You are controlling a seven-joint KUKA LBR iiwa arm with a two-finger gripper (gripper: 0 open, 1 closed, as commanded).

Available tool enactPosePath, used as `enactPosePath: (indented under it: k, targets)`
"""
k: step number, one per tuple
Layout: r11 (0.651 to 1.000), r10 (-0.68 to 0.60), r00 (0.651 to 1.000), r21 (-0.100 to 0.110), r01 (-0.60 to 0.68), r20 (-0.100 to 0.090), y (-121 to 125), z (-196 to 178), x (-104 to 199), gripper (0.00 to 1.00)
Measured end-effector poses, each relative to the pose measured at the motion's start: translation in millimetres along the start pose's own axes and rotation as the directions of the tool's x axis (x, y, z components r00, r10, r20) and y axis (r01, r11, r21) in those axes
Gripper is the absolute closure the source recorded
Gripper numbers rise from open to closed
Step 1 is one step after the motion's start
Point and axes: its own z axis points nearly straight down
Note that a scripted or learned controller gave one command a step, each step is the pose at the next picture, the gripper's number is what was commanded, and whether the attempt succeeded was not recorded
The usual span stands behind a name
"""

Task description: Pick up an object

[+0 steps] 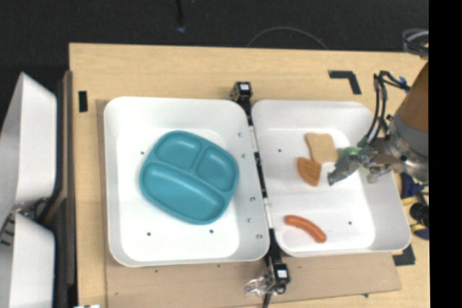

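Note:
The right bin [361, 115] holds three food pieces. A tan bread slice [321, 146] lies near its middle, with a smaller orange-brown piece [310, 171] touching its lower left. A red-orange sausage [304, 227] rests near the bin's front. My gripper [354, 175] reaches in from the right and hovers just right of the bread and the orange-brown piece. Its fingers are spread open with nothing between them; the dark left finger [338, 174] points toward the orange-brown piece without touching it.
A teal divided plate [189, 175] lies in the left bin [123, 227]. A ridge with clamps [254, 155] separates the bins. Cables [379, 101] hang by the arm at the right edge. White boxes [29, 148] stand off the bench's left side.

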Motion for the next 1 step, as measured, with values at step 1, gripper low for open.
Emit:
enactPosePath:
  k: [1]
  targets:
    - [1.0, -0.003, 1.0, -0.011, 0.003, 0.003, 2.4, -5.4, 0.2, 0.0]
